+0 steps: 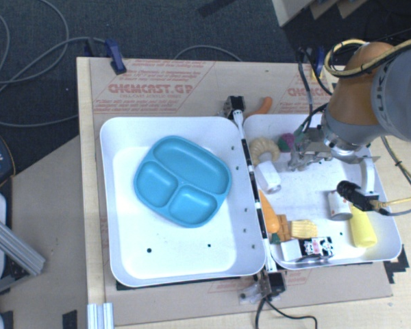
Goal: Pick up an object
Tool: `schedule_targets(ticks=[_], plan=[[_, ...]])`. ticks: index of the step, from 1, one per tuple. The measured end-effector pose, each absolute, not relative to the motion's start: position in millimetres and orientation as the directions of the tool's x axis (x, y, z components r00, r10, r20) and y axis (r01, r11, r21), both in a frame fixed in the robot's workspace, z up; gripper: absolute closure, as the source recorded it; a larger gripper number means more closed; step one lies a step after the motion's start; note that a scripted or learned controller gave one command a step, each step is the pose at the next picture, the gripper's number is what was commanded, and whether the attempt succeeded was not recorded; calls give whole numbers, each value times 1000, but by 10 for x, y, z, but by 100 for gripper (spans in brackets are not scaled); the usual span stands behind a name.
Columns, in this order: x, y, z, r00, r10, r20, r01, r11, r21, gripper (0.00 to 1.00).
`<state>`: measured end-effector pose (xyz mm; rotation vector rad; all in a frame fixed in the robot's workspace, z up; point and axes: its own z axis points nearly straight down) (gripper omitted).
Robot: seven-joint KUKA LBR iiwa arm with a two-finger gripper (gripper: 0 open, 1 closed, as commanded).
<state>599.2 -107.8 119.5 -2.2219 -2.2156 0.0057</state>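
arm (370,94) bent low, over right bin (390,242)

The shallow plastic left bin (116,204) is white and carries a sky-blue divided plate (182,180). The matching right bin (383,242) is white too, holding a yellow oblong object (362,229), a beige curled piece (264,147), a small white cup (268,177) and an orange strip (266,211). The pale tan cardboard-topped surface (157,88) bears faded red lettering (partly legible). The arm's band (356,91) is orange.

two white bins (116,204), one blue tray (183,180)
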Motion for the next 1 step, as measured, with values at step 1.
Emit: schedule_targets(ticks=[1], plan=[[5998, -1056, 1232, 0, 1000, 0, 1000, 0, -1, 0]])
